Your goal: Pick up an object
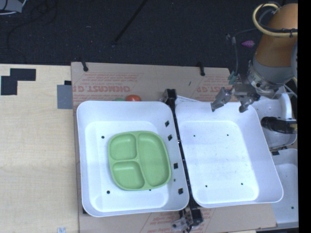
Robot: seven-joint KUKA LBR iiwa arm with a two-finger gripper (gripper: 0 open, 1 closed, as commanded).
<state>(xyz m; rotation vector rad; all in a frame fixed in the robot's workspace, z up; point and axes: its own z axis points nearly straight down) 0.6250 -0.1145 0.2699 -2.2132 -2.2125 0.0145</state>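
Over the far right corner: the gripper (232,101) hangs above the far edge of the right bin (228,198).
Fingers: spread wide apart, with nothing between them.
Thing to pick: a green plate (139,160) lies flat in the left bin (92,130), well apart from the gripper.
Step now: I think the reach has only begun, since the plate is not yet touched.
Next move: the arm would need to go left across the middle wall between the bins, come down, and pinch the plate's rim.
Plate shape: rounded corners, three shallow sections, smooth and shiny like plastic.
Bins: white, smooth, low walls with small dark dots on the floor.
Other thing: a small red ball (133,98) peeks out behind the left bin, on brown cardboard (146,84) laid on the desk.
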